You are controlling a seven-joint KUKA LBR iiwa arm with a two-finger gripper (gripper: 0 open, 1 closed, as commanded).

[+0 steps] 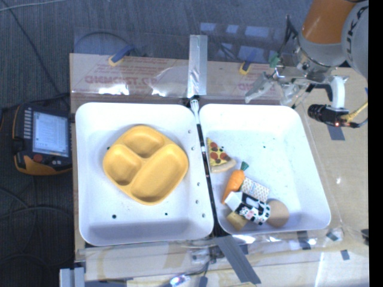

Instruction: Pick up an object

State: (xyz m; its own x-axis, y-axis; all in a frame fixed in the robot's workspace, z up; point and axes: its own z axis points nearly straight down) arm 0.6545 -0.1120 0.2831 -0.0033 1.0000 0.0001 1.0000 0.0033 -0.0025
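Claw spread wide, gripping nothing, above right bin's far rim | carrot, pizza in right bin | yellow plate in left bin

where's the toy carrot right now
The toy carrot lies in the right bin, near its left wall, just below the pizza slice and above the pile of toys at the bin's lower edge.
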